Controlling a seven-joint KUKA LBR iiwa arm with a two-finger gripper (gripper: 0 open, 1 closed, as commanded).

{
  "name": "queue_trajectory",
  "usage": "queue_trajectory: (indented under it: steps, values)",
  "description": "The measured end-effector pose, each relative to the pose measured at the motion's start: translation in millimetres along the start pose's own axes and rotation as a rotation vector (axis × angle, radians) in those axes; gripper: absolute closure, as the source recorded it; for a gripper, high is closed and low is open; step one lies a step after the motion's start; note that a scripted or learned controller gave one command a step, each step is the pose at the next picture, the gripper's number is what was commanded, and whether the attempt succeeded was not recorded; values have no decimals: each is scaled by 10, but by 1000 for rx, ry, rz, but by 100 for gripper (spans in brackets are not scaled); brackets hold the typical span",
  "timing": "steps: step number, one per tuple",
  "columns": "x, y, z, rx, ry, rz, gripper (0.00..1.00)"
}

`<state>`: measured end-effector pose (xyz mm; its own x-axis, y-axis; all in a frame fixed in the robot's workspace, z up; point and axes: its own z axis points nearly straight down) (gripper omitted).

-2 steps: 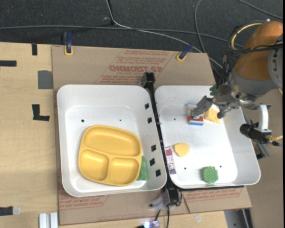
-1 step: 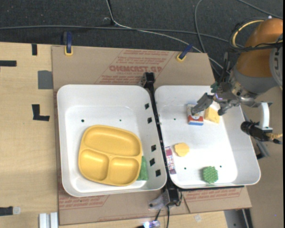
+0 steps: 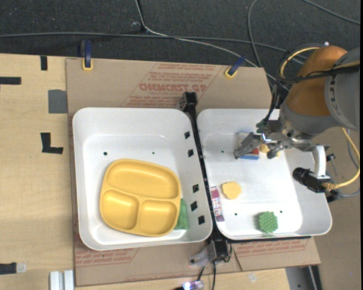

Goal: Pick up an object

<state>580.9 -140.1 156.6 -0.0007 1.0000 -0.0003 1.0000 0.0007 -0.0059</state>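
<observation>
The arm (image 3: 317, 95) reaches into the right bin (image 3: 290, 222), and its gripper (image 3: 258, 145) hangs low at the bin's far side, fingers spread partly apart over a small blue-and-red object (image 3: 249, 154); whether they grip it I cannot tell. Nearer lie a yellow piece (image 3: 232, 190) and a green knobbly ball (image 3: 267, 222). The left bin (image 3: 88, 144) holds a yellow divided tray (image 3: 140, 197).

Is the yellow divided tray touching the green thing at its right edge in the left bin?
Touching. The camera view shows the green object tucked against the yellow divided tray at its lower right edge, with no white bin floor between them, wedged by the left bin wall.
</observation>
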Motion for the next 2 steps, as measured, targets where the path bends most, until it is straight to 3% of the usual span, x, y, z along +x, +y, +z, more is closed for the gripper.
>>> queue_trajectory:
  steps: [1,2]
  values:
    - [33,89,562,0,0,-2,0]
    - [37,92,720,-5,-1,-1,0]
